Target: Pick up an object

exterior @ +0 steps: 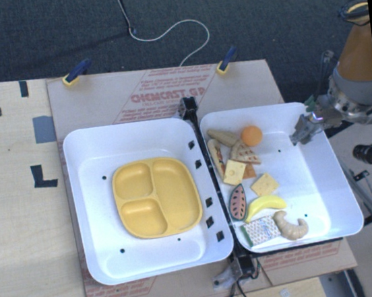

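Sitting on the bench: two white bins side by side, the left bin (pixel 90 191) and the right bin (pixel 326 180).
Left bin: it is carrying a yellow divided plate (pixel 157 197), lying flat near the middle.
Right bin: it is keeping the small toy foods, all crowded along its left wall.
Arm: the grey arm (pixel 354 61) is reaching in from the right, above the far right corner of the right bin.
Gripper: the gripper (pixel 301 132) is hanging over the bare white floor, well apart from the foods, and is holding nothing; whether it is apart or together I cannot tell, it is too small and dark.
Foods to pick: a banana (pixel 267 204), a watermelon slice (pixel 238 203), an orange ball (pixel 251 135) and cheese pieces (pixel 235 170) are lying there, several touching.
Risk: I am judging that the crowding is making trouble; the gripper may be pushing a neighbour, or be striking the bin wall, and closing on air.
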Tool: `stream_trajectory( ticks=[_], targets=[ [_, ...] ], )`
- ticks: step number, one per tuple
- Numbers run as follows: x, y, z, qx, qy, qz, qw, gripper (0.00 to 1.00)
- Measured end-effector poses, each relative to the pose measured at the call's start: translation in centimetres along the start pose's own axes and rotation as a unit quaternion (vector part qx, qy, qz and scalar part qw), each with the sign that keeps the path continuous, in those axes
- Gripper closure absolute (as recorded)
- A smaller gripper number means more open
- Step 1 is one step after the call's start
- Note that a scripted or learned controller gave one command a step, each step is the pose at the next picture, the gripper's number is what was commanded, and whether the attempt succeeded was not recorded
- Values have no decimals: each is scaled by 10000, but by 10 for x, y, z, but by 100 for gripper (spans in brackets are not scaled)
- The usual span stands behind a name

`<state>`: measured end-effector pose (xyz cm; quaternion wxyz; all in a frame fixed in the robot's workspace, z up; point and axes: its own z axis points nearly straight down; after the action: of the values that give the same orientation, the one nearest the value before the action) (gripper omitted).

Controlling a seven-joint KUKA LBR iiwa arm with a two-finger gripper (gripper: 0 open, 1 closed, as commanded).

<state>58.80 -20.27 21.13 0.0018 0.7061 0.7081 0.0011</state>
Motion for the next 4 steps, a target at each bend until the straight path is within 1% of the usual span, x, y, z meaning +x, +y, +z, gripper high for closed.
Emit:
stream_trajectory(
  ticks=[1,2,3,4],
  targets=[
    [1,1,-14,18,5,6,10000,100],
    [54,-5,-24,22,14,-16,10000,100],
    [106,-17,-30,31,14,-16,10000,100],
    [163,-12,-23,33,12,-20,10000,100]
  ],
)
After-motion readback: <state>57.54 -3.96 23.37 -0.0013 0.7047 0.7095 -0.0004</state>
